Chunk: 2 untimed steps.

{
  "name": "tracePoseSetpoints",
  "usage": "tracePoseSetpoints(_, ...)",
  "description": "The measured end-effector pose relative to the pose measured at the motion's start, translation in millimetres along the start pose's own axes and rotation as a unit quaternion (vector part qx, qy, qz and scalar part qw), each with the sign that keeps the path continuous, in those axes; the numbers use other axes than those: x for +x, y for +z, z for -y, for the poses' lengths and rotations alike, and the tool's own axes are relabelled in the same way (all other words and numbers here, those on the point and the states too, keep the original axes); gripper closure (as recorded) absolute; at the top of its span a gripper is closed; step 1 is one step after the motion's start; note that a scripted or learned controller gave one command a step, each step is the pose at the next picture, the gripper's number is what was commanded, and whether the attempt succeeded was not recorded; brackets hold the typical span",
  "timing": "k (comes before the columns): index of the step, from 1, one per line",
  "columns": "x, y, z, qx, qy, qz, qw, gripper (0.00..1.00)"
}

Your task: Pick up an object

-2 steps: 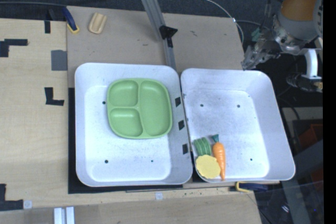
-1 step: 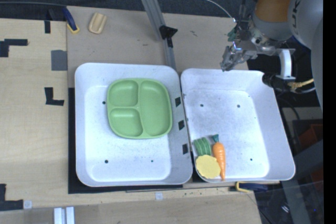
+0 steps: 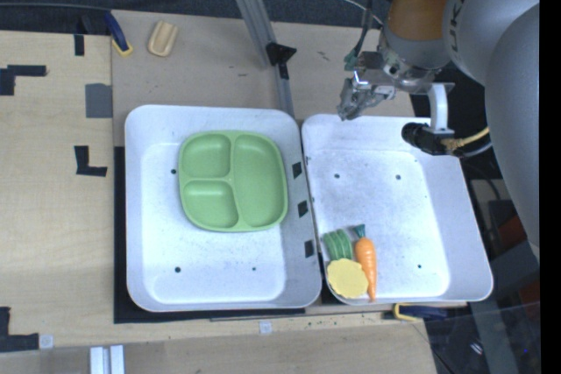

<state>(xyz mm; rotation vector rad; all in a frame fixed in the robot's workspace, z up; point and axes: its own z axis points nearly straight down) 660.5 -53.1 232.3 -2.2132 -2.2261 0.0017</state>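
Hovering: gripper [image 3: 352, 107] over far rim of right bin [image 3: 438, 188], fingers drawn narrow, nothing between them | targets: carrot [image 3: 366, 264], yellow disc [image 3: 347, 278], green ribbed piece [image 3: 337, 243] bunched in near-left corner of right bin, well apart from gripper | left bin [image 3: 149, 188]: green divided plate [image 3: 233, 180].
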Motion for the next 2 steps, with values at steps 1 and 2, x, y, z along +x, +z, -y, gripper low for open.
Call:
tracePoseSetpoints(1,51.8,-8.1,-1.7,-0.001,0.000,0.000,1.0000,1.00)
tracePoseSetpoints(2,97.4,-11.6,-6.0,-0.001,0.001,0.001,1.0000,1.00)
